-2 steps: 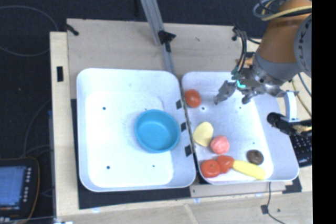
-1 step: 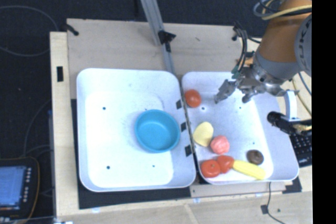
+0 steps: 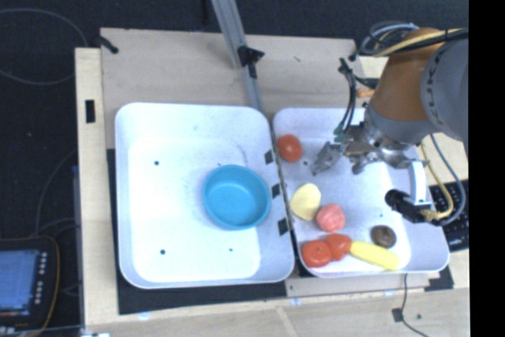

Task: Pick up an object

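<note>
Over the right bin (image 3: 442,252), pincer (image 3: 341,157) with fingers spread, nothing between them, near a red ball (image 3: 289,147).

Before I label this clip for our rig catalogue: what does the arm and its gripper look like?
The arm is grey with a wide orange band above the wrist. Thin cables loop over its top. The gripper is small, grey metal with two short fingers.

grey arm (image 3: 450,91), orange band (image 3: 402,83), looping cables (image 3: 387,34)
</note>
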`<state>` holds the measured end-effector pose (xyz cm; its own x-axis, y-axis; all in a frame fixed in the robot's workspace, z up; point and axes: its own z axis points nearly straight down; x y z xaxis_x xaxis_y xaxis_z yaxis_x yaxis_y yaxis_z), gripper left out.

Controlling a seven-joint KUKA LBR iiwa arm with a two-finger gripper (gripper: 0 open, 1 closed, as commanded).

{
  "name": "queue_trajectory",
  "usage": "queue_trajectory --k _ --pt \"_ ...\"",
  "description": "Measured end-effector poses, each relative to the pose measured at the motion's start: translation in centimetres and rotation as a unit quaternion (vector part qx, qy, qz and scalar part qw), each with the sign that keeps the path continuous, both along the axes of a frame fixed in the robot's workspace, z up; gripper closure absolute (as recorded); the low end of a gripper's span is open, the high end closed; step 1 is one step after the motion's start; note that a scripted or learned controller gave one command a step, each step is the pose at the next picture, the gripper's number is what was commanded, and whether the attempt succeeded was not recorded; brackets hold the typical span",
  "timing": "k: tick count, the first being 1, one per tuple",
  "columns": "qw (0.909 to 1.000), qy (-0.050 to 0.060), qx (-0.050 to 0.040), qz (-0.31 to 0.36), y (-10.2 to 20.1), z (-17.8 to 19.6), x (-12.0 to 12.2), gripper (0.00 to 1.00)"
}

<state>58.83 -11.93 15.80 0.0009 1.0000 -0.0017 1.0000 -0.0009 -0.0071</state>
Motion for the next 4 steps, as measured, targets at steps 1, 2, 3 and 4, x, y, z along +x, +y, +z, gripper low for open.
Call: queue_trajectory --k 1,2,3,4 --pt "1.0000 -0.002 -0.0002 -0.001 -0.2 -5.3 0.0 0.00" --pt "1.0000 -0.005 0.0014 -0.003 -0.2 -3.8 0.2 1.00" --pt "1.0000 -0.007 0.0014 0.002 -0.3 2.9 0.7 1.00" --pt "1.0000 -0.006 0.0014 0.003 -0.4 8.5 0.9 1.00"
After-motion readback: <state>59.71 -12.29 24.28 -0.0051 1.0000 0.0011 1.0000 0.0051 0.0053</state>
